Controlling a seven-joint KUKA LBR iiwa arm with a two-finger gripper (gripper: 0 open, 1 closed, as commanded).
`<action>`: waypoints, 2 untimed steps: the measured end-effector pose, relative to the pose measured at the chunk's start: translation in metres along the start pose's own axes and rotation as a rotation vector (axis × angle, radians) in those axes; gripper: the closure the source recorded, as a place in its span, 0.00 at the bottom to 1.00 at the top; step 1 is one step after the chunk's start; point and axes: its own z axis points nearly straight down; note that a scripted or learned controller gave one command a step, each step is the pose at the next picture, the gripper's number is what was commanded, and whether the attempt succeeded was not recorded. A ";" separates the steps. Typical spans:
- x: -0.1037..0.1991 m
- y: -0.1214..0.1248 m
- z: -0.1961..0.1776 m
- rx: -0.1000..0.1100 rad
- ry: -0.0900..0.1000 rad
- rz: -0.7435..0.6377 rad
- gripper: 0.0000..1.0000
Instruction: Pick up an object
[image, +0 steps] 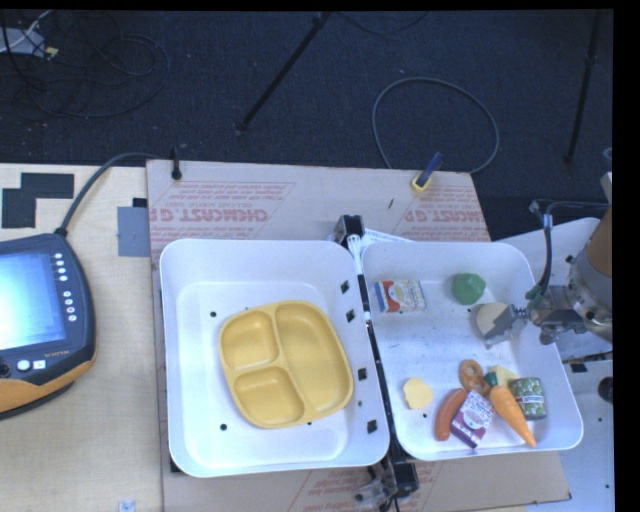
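Observation:
The right bin (430, 340) holds several small items. A green ball (467, 288) and a small red-and-white carton (400, 295) lie toward its back. At its front sit a yellow piece (418, 393), a brown ring (471, 375), a red sausage (447, 414), a purple packet (472, 421), a carrot (511, 411) and a green can (529, 397). My gripper (522, 333) hangs over the bin's right side, open, with nothing between its fingers. A pale rounded object (489, 318) lies just beside its left finger.
The left bin (190, 300) bears a yellow divided tray (285, 362). A teach pendant (40, 310) with a lit screen rests at the far left of the bench. Cardboard lies under both bins, and cables run across the dark floor behind.

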 end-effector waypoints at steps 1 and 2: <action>0.028 -0.013 0.122 0.010 0.008 -0.004 0.00; 0.080 -0.031 0.132 0.002 0.002 -0.004 0.00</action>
